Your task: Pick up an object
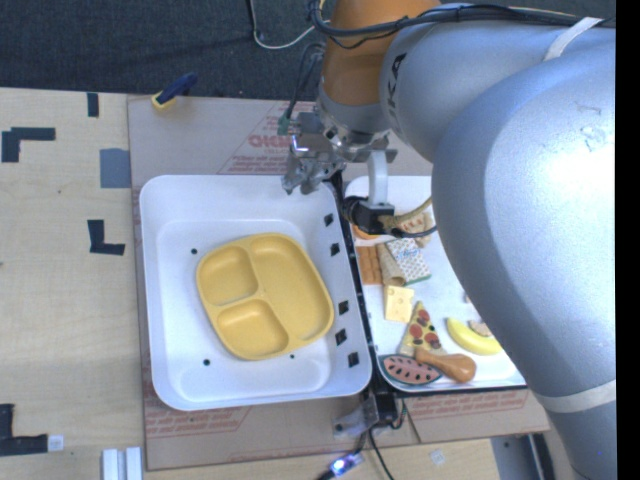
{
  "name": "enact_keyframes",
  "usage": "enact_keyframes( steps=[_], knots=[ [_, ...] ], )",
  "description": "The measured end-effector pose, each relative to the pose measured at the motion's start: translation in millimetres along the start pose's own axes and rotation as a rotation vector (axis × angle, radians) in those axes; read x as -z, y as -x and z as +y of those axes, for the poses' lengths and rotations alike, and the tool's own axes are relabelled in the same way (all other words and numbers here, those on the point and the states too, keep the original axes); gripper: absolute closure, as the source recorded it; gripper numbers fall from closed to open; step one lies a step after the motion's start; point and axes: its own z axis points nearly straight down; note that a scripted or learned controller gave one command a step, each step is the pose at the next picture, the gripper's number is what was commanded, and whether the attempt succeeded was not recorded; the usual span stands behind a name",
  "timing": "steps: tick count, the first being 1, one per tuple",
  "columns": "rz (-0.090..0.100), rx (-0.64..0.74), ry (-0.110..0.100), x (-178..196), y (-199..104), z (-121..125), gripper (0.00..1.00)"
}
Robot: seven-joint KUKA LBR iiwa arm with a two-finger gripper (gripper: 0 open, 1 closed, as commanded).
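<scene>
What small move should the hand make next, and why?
Probably a short shift over the right shallow white bin. The hand hovers at the far rim of the left white bin, which holds a broad yellow divided plastic plate, likely awkward to pinch; a small yellow toy cheese block lies in the right one.

The yellow plate point(263, 295) looks like smooth plastic with a soft sheen. The left bin point(160, 268) is smooth white plastic, faintly glossy along its rim. Under it lies matt brown cardboard point(200, 133). The desk point(60, 298) has a pale, matt, wood-like top. The arm point(540, 188) has a smooth grey shell with a satin finish, and its orange band point(375, 28) shines. The banana point(472, 336) looks like glossy plastic.
</scene>
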Motion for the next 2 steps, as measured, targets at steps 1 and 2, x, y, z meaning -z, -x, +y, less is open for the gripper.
enact_keyframes(
  steps=[1,2],
  knots=[
    [0.001,0.000,0.003,9.6,-3.9,8.0,1.00],
    [0.000,-0.001,0.001,0.7,0.9,-0.7,1.00]
  ],
)
